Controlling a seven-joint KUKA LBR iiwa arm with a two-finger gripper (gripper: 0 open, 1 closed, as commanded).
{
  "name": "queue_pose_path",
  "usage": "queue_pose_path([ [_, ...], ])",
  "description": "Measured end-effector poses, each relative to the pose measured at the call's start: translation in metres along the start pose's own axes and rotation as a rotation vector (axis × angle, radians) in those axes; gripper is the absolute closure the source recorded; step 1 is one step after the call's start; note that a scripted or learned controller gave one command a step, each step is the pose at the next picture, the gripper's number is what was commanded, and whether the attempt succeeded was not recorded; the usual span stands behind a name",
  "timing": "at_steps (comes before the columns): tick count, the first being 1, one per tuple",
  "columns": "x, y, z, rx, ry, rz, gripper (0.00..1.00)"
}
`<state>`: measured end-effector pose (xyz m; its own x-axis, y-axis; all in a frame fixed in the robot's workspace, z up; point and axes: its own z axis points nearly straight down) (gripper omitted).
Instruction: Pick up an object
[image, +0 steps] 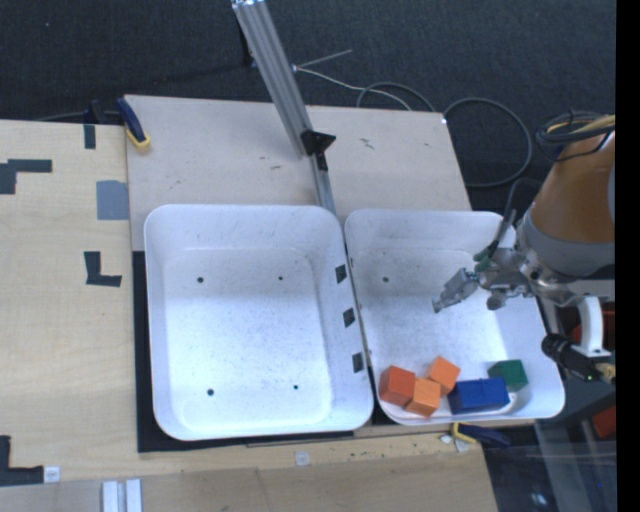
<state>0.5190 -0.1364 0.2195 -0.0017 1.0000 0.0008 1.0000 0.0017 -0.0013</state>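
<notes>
Along the near edge of the right bin (420, 216) lies a cluster of blocks: three orange ones (398, 383) (443, 373) (425, 397), a blue block (478, 395) and a green block (511, 373). My gripper (450, 293) hangs over the middle of the right bin, reaching in from the right and pointing left and down. It sits farther back than the blocks and apart from them. Nothing shows in its grasp.
The left bin (240, 215) stands beside the right one. A slanted metal pole (285, 85) rises behind the bins, ending near their shared corner. Cables (480, 120) loop at the back right. A blue and yellow clamp (135, 125) lies at the back left.
</notes>
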Motion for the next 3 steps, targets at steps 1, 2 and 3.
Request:
queue_pose_path([
  [1, 0.049, 0.031, -0.068, -0.008, -0.001, -0.006, 0.00],
  [2, 0.025, 0.074, -0.095, -0.006, -0.003, 0.000, 0.00],
  [3, 0.050, 0.045, -0.116, -0.002, 0.000, -0.001, 0.00],
])
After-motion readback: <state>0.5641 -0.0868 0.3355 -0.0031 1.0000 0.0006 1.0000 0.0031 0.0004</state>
